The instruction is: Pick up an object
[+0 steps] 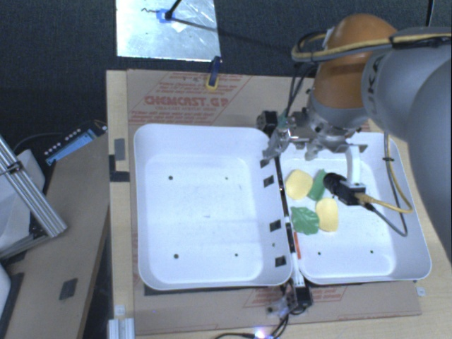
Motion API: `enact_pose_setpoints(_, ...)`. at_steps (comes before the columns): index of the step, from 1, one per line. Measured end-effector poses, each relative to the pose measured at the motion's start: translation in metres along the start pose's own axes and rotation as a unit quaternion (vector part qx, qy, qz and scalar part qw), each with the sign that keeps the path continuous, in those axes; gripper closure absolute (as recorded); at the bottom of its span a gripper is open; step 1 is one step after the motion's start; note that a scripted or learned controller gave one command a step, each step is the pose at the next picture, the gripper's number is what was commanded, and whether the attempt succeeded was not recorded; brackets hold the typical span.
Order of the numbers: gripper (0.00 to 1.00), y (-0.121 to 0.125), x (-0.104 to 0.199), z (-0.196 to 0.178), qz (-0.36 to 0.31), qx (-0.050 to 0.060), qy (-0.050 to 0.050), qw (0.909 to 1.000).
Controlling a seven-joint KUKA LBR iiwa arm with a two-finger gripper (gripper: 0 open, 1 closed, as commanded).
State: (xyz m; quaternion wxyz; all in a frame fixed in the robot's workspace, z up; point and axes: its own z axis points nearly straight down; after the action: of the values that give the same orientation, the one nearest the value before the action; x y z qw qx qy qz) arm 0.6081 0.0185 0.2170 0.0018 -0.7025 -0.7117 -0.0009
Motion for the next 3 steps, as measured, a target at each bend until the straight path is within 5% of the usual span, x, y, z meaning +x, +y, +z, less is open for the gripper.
enact_pose_setpoints(1, 1.00, 0.002, -0.007, -0.012, 0.003, -0.003, -0.002, 1.0000)
enact_pose_setpoints(2, 1.00, -0.048, -0.013, -0.150, 0.004, -0.007, -0.001, 1.0000)
enact_pose_setpoints(3, 1.00, -0.040, -0.099, -0.321, 0.009, -0.012, -0.005, 0.9999)
